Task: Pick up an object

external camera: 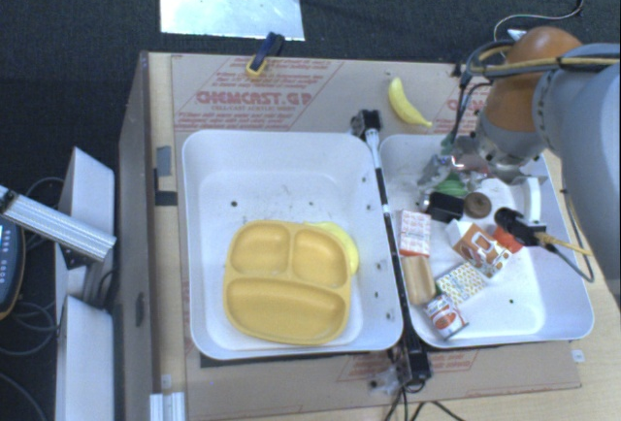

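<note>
My gripper (pixel 443 173) hangs low over the far left part of the right bin (pixel 568 312), at the end of the grey arm with the orange band. A small green object (pixel 450 185) lies right under its tip, touching or nearly so. Just in front of it sit a small black object (pixel 444 207) and a brown round piece (pixel 476 205). Nearer the front lie a red-and-white box (pixel 415 233), an orange-and-white box (pixel 482 249), a tan block (pixel 419 279), a patterned packet (pixel 461 283) and a small can (pixel 444 315).
The left bin (pixel 209 177) holds a yellow divided tray (pixel 286 281) over a yellow lid. A banana (pixel 408 105) lies on the board behind the right bin. A dark bar (pixel 380 181) runs along the wall between the bins.
</note>
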You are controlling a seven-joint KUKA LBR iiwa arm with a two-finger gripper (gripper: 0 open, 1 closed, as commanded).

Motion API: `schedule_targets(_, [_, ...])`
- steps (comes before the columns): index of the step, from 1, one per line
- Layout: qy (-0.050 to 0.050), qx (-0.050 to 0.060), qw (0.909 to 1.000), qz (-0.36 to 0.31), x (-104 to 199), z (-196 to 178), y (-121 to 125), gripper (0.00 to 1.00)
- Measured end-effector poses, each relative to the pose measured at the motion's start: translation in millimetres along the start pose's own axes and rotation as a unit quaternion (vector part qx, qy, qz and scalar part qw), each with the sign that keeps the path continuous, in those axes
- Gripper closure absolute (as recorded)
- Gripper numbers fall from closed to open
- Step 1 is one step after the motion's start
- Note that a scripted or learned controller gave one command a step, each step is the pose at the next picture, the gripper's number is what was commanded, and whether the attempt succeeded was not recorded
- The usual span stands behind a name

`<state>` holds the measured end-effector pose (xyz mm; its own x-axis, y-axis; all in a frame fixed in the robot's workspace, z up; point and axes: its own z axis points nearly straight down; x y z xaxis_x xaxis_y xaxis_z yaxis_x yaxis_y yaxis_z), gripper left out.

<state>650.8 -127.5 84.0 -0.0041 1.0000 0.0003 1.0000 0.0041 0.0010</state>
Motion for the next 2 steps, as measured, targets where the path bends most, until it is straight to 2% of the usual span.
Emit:
schedule_targets(1, [-0.001,-0.002,1.0,-0.001,-0.3,-11.9,1.5,1.0])
schedule_targets(2, [0.0,-0.003,1.0,-0.001,63.2,-102.4,-26.6,1.0])
